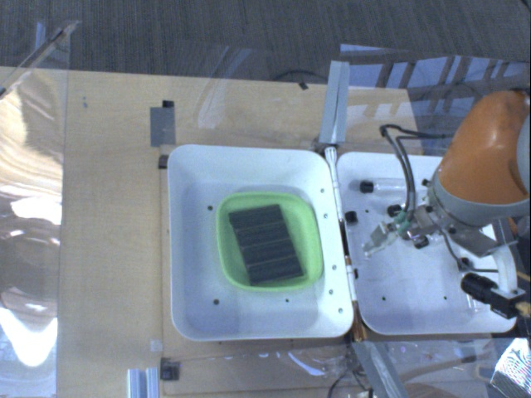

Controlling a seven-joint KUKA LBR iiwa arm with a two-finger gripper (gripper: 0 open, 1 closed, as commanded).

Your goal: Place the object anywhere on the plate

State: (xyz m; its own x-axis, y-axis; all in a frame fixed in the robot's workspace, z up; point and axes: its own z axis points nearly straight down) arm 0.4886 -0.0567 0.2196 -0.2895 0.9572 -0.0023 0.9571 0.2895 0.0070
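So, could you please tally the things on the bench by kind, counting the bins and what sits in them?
White bins: 2, left and right
Green plate: 1
Dark ridged block: 1, lying on the plate
Total: 4

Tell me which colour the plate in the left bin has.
Light green; the plate shows well in the camera view, with a dark ridged block lying on it.

Object (265, 245) on plate (228, 255), plate in left bin (191, 247); hand (390, 229) over right bin (415, 305).
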